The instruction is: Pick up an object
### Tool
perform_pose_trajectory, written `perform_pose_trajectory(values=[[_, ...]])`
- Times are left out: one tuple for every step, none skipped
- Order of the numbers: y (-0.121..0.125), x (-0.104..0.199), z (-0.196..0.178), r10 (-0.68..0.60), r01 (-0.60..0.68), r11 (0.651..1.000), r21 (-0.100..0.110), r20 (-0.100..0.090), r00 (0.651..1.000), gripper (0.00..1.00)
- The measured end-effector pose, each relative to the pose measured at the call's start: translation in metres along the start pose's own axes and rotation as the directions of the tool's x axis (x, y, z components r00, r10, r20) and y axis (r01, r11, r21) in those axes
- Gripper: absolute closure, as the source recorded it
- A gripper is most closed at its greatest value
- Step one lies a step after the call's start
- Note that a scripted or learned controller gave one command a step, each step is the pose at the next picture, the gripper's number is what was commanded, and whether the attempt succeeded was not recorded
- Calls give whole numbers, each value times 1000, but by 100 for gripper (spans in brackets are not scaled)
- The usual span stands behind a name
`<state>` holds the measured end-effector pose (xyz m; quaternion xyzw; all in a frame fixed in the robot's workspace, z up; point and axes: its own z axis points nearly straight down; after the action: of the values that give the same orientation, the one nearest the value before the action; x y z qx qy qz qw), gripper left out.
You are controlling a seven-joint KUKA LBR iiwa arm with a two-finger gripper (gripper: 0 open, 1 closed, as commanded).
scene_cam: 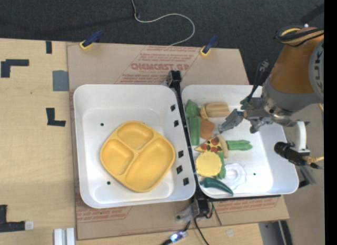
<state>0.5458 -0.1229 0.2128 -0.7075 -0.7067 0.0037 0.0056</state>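
Observation:
My gripper (241,124) hangs over the right bin (274,175), its two fingers spread open with nothing between them. Its left fingertip sits just right of a tan bread roll (217,109) and a brown piece (207,129). Below the gripper lie a green pod (238,145) and a pizza slice (212,145). Further down are a yellow round piece (208,164), a clear plastic lid (235,174) and a dark green pepper (216,185). A long green vegetable (193,121) lies along the bin's left wall.
The left bin (89,112) holds a yellow divided plate (138,155). A black divider clip (174,78) stands between the bins at the back. The arm's grey and orange body (295,75) covers the right bin's back right corner.

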Motion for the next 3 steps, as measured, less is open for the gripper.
perform_pose_trajectory(values=[[2, 0, -5, -2, 2, 1000, -11, 2, 1000, 0], [5, 4, 58, -3, 3, 1000, -6, 2, 1000, 0], [6, 4, 102, -2, 2, 1000, -6, 2, 1000, 0]])
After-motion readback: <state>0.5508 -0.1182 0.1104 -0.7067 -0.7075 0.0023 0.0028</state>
